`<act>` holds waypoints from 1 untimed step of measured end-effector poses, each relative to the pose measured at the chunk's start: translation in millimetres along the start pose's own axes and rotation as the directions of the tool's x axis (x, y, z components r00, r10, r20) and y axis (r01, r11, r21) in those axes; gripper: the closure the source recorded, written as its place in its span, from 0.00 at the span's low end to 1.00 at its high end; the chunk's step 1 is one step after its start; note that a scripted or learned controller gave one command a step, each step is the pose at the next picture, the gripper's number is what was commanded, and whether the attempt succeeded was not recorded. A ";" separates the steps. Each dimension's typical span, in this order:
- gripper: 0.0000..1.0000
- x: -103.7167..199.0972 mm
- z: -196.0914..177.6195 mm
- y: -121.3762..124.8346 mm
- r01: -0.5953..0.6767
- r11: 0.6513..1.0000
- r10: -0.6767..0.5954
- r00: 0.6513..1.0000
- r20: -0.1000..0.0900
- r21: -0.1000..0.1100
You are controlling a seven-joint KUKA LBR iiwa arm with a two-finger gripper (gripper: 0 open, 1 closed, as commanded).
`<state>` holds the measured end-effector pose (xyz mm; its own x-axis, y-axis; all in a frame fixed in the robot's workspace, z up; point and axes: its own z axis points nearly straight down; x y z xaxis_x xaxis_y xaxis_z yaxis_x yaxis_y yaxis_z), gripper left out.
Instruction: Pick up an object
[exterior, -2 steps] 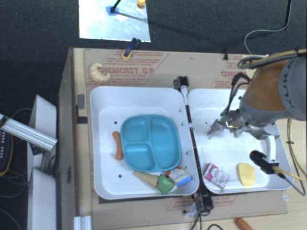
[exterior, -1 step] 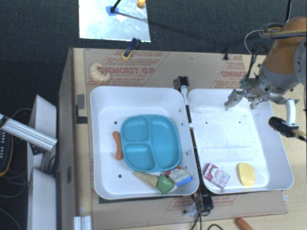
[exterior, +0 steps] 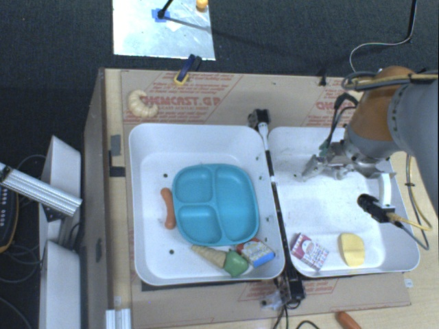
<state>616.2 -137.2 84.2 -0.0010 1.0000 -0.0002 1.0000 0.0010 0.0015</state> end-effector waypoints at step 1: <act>0.00 -15.2 -0.9 40.6 0.003 1.000 -0.003 1.000 0.001 -0.002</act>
<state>656.8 -152.4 85.2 -0.0044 1.0000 -0.0011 1.0000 0.0044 0.0034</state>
